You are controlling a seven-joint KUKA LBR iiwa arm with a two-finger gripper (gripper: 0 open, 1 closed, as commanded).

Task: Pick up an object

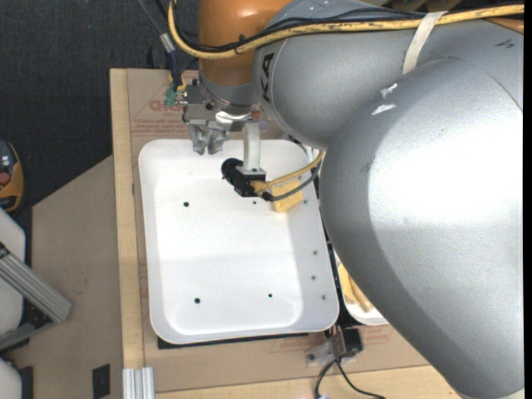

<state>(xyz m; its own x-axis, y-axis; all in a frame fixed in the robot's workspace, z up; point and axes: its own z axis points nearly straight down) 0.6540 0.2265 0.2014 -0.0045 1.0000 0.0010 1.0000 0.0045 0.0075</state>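
Frankly, I cannot tell whether the gripper (208,144) is open or closed; it hangs low at the far edge of the left bin (166,223), likely probing for a grasp. The one object I spot, a tan piece (352,291), lies in the right bin (366,312), under the arm (416,140).

The arm (416,181) hides most of the right bin (366,313).
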